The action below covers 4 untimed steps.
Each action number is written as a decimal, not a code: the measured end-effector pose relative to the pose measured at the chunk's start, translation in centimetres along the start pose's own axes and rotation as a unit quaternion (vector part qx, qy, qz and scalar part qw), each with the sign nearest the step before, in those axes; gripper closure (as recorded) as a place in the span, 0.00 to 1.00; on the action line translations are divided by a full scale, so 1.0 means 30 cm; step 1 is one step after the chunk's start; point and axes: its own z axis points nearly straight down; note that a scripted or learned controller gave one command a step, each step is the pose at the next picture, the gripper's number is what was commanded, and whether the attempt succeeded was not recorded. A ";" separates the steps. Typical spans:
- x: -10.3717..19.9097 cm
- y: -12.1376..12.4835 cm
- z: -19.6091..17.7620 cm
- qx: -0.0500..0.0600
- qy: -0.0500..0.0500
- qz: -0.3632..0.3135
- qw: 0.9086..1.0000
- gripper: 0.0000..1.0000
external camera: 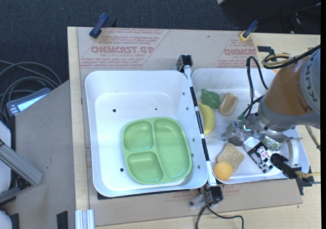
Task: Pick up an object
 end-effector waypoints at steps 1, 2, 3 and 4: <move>0.081 -0.044 0.000 0.000 0.000 0.000 1.000 0.00; -0.039 0.272 -0.003 -0.002 -0.001 0.000 1.000 0.00; -0.106 0.461 -0.004 -0.002 -0.001 -0.001 1.000 0.00; -0.034 0.498 -0.003 -0.002 -0.001 -0.001 1.000 0.00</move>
